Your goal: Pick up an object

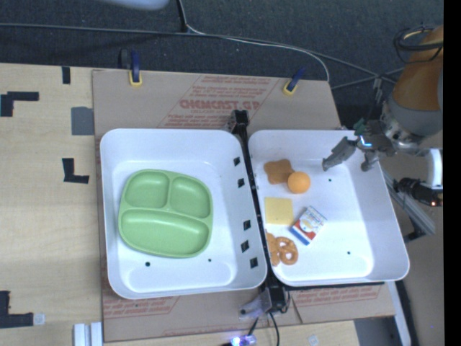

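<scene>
Seen from above at a slant, two shallow white bins sit side by side on a wooden worktop (43, 193), on a sheet of printed cardboard (216, 103) held at its far edge by two clamps.

The left bin (115, 150) carries one green plate (166, 213) with three compartments.

The right bin (374, 236) holds five small items, clustered toward its left half: one brown toast-shaped piece (278, 170), one orange ball (298, 182) touching the toast's right edge, one yellow cheese square (279, 210) just below them, one small carton (308, 225) in white, red and blue, and one pretzel (282, 250) nearest the front wall.

The carton lies flat, its long axis running on a diagonal from lower left to upper right, its red-and-blue end toward the lower left; its printing is too small to read.

The arm enters from the right, its orange band cut off by the frame edge. The pincer (353, 153) hangs over the far right corner of the right bin, its two fingers spread wide with nothing between them, well apart from the items.
</scene>
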Available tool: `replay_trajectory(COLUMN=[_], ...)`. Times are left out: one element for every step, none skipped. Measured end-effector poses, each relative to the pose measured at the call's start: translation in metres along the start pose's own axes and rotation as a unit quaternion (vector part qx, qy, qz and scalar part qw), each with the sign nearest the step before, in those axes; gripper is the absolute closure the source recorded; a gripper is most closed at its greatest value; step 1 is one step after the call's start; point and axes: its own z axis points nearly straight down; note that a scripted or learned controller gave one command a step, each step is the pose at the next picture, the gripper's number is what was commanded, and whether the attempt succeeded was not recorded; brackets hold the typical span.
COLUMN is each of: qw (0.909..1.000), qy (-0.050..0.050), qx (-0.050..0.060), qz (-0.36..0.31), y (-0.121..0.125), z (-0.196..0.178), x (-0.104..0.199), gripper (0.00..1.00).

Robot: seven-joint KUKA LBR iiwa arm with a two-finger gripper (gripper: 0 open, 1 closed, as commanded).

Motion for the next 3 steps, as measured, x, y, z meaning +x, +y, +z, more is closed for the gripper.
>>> replay_trajectory(qw=[1.0000, 1.0000, 1.0000], qy=[-0.001, -0.002, -0.002], qx=[-0.007, -0.005, -0.007], qz=[-0.002, -0.002, -0.002], y=[0.003, 0.004, 0.014], z=[-0.008, 0.035, 0.084], x=[0.000, 0.001, 0.003], gripper=[0.00, 0.00, 0.00])
